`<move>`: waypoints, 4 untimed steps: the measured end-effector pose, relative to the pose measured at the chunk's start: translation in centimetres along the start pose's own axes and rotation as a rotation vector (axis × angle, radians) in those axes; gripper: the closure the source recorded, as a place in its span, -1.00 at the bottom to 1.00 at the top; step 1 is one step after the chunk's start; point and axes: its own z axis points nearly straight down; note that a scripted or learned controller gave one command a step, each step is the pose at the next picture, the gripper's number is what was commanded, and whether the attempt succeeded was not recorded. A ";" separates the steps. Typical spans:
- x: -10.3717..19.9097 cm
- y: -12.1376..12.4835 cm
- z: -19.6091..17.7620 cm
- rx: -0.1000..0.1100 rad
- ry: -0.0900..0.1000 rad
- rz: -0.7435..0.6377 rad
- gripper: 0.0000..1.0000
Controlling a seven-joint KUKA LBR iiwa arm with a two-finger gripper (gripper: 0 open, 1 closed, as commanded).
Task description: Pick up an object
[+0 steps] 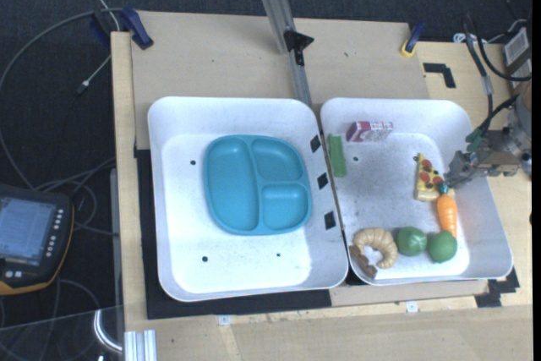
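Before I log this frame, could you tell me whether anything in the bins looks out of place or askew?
Nothing looks spilled or damaged. The pink carton lies on its side on the right bin's sloped far wall, and the green block sits at the rim between bins. The blue tray lies flat.

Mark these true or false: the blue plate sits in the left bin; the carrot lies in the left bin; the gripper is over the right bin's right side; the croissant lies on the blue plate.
1. The blue plate sits in the left bin: true.
2. The carrot lies in the left bin: false, it lies in the right bin.
3. The gripper is over the right bin's right side: true.
4. The croissant lies on the blue plate: false, it lies in the right bin.
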 end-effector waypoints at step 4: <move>20.5 5.9 4.5 0.007 0.004 -0.005 1.00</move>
